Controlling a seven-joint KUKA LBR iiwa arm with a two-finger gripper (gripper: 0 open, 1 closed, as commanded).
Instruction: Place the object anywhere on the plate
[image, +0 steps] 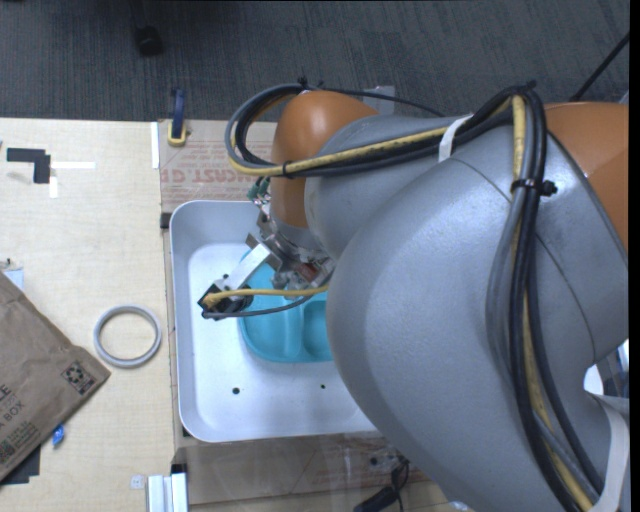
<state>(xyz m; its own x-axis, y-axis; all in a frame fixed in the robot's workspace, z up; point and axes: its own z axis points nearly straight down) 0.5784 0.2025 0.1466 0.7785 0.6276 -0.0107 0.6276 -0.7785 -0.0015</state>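
Standing by the bench right now and the big grey arm (460, 300) takes up basically the whole right half of what I can see. Its orange wrist is bent down over the white bin (215, 405), and the gripper (294, 268) hangs low inside it, right at the upper edge of the blue plate (278, 338).

The plate lies on the bin floor toward the right side, and the arm covers a good chunk of it, so I only get its rounded left part with a ridge running through it. Whether the gripper has anything in it, honestly can't tell from here, the wrist is in the way. Same for the object itself: I can't tell where it is.

The bare part of the bin floor has two small dark specks (236, 390) near the front.

Off to the left on the wooden bench top (80, 230) there's a pale tape roll (101, 335) lying flat, well apart from the bin, with a brown cardboard box (35, 370) just beside it at a slant. A black tape mark (30, 160) sits further back, and a blue clamp (178, 112) is at the far edge.
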